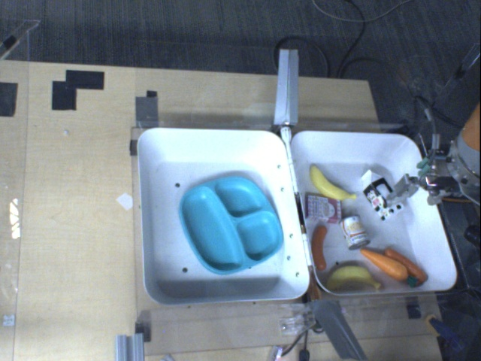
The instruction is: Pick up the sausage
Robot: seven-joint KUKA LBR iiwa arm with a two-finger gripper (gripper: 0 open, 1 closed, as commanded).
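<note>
Sausage (pixel 319 247): laid at the right bin's (pixel 443 224) lower left edge.
Claw (pixel 381 198): fingers seen apart, nothing held.

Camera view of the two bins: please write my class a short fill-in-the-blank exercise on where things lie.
1. The blue divided plate lies in the ____ bin.
2. The sausage lies against the right bin's ____ wall.
3. The right bin holds ____ bananas.
4. The claw hovers over the ____ bin.

Missing words: left; left; two; right.
</note>
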